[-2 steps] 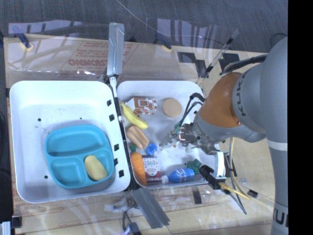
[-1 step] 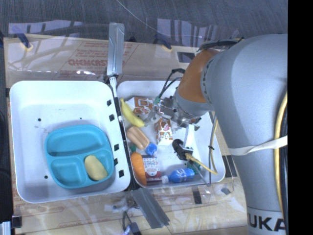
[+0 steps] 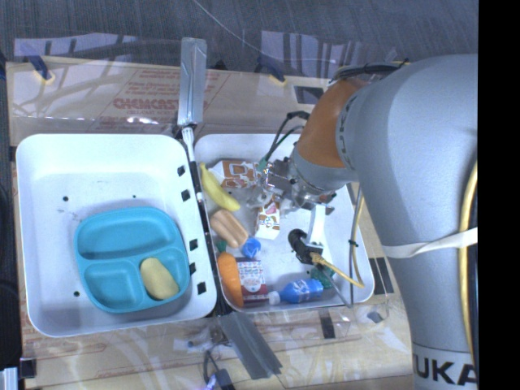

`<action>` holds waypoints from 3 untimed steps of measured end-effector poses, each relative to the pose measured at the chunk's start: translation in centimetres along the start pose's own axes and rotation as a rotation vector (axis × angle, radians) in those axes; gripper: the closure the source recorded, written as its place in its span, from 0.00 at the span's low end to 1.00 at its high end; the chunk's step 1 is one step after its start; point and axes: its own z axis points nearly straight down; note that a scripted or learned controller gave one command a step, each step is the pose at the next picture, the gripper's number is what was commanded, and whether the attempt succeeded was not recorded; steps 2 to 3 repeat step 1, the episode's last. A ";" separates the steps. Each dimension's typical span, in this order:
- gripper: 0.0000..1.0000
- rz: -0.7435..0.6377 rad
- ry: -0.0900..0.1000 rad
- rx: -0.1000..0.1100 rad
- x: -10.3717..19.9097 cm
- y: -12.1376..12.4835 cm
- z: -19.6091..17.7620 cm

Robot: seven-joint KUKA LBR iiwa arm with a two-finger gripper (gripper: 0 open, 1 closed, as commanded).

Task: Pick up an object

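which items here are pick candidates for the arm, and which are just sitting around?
In play, right bin:
gripper
banana
hot dog
carrot
blue bottle
small carton

Lying about, left bin:
blue tray
yellow potato-like item

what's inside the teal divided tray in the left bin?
The teal divided plastic tray holds one yellow, potato-shaped object in its lower right compartment. The other compartments show bare teal plastic. Whatever lies beneath the tray in the left white bin is covered.
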 end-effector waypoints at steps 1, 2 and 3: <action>1.00 -0.170 0.001 -0.007 7.3 1.1 -9.5; 1.00 -0.170 0.001 -0.007 7.3 1.1 -9.5; 1.00 -0.170 0.001 -0.007 7.3 1.1 -9.5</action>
